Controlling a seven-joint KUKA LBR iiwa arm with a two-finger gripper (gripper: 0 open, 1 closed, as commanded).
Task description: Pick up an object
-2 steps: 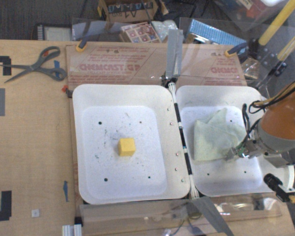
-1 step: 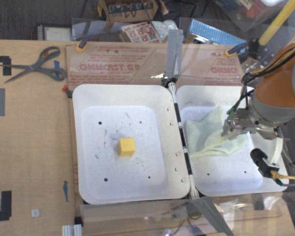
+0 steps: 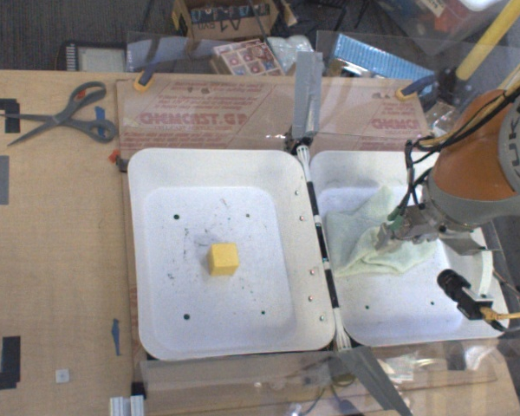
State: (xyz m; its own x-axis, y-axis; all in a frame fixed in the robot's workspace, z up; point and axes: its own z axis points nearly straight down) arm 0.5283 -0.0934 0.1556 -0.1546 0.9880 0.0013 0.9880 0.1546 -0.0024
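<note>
Pincer [image 3: 397,230] down on pale cloth [image 3: 377,237] in right bin [image 3: 399,323]; opening could not be told. Yellow block [image 3: 224,259] noted in left bin [image 3: 156,180]. Risk: limp cloth slipping free when lifted.

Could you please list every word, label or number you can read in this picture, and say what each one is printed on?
Red lettering, mirrored and blurred, on the clear sheet behind the bins: cannot be read.
Second red print on that sheet's right part: too blurred.
Dark letters on the arm's grey housing: cut off, unreadable.
Printing on the patterned box and the blue packet behind: too small.
</note>
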